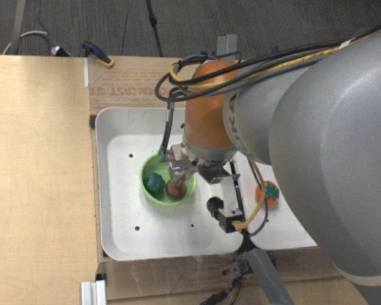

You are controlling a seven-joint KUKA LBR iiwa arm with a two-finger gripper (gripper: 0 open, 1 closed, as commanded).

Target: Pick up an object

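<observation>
We see the grey arm (pixel 317 145) with its orange band (pixel 206 113) reaching over the white bin (pixel 114 221). Its gripper (pixel 175 173) hangs over the green bowl (pixel 153 167), fingers pointing down into it. We cannot tell how far apart those fingers stand. Just below the fingertips a brown ball (pixel 175 190) sits in the bowl; a teal ball (pixel 154 182) lies beside it, left of the fingers. Well off to the fingers' right, an orange-and-green toy (pixel 268 193) rests on the bin floor.
</observation>
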